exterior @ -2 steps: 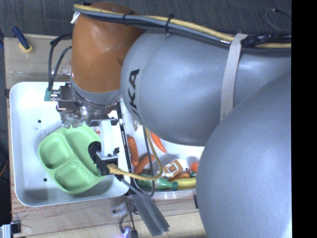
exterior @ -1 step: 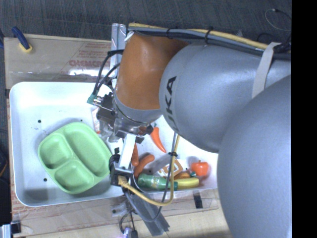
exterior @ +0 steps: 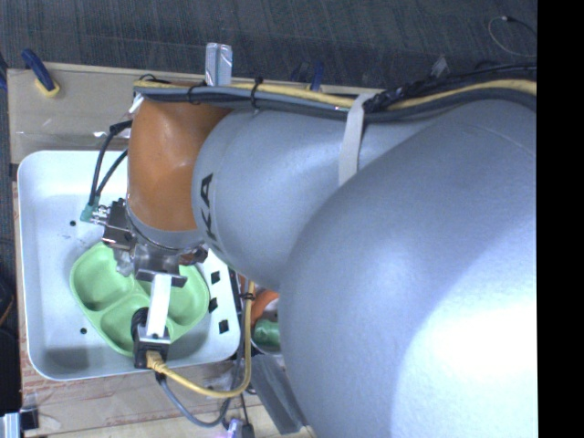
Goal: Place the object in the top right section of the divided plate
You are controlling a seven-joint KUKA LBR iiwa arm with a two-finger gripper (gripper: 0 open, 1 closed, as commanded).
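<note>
Gripper (exterior: pixel 148 263) — above green divided plate (exterior: pixel 91 286), left bin (exterior: pixel 46 199)

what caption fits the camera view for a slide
KUKA arm leaning over the green divided plate in the left white bin

A single camera looks down at a slant on the white bin (exterior: pixel 50 199) (the arm (exterior: pixel 392 254) very near).

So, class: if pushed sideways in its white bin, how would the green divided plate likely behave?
The green divided plate looks like moulded plastic, so probably stiff and light. It lies flat and low, so it would likely slide rather than tip. The white bin looks smooth, so it may skid until it meets a wall.
</note>
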